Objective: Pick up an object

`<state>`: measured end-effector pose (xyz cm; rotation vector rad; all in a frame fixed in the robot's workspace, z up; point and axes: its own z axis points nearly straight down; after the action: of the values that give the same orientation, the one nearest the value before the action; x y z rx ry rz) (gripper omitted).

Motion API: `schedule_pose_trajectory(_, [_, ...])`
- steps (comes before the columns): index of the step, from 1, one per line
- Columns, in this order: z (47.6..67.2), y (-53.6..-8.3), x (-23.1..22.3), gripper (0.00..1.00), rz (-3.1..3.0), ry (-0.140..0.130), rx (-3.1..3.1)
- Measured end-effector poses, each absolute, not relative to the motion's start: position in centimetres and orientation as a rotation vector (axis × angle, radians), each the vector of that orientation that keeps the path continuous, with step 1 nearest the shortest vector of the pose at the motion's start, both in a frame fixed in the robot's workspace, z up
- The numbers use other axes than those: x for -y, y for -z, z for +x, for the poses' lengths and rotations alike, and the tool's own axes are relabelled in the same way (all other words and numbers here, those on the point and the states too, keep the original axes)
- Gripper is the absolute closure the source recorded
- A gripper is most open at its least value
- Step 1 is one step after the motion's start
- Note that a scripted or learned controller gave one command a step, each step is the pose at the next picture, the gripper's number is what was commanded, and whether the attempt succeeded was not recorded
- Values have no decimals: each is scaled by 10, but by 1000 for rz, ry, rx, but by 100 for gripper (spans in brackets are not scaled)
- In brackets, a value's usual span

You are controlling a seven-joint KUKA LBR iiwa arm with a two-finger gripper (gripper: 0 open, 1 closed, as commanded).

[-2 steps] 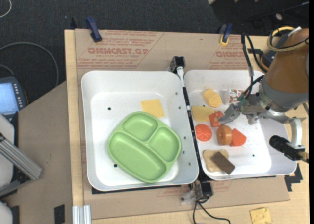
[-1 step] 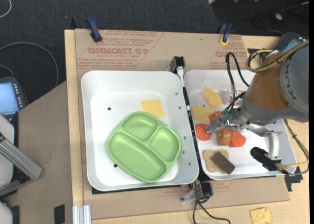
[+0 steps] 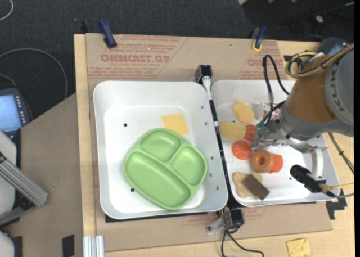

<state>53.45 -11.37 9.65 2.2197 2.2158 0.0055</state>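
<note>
Approach step: tool (image 3: 260, 132) low in right bin (image 3: 281, 193) above red piece (image 3: 250, 132); grip state unclear, cannot tell. Next: confirm capture, lift straight.

bright even overhead light, soft shadows, sharp

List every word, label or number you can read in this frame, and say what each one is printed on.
"CHEMCAST" followed by what looks like "G P": red print on the brown cardboard sheet under the bins, above the left bin.
Smaller red line just below it: too blurred to read.
Matching red print on the cardboard above the right bin: too faint and partly covered to read.
</note>
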Motion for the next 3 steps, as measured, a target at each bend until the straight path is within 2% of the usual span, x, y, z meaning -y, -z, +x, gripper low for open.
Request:
schedule_pose_trajectory(1, [534, -96, 114, 0, 2220, -5, -2216])
schedule_pose_trajectory(2, [587, -84, 103, 0, 2215, -4, -2223])
schedule_pose_trajectory(3, [586, -96, 104, 100, 2217, -4, -2220])
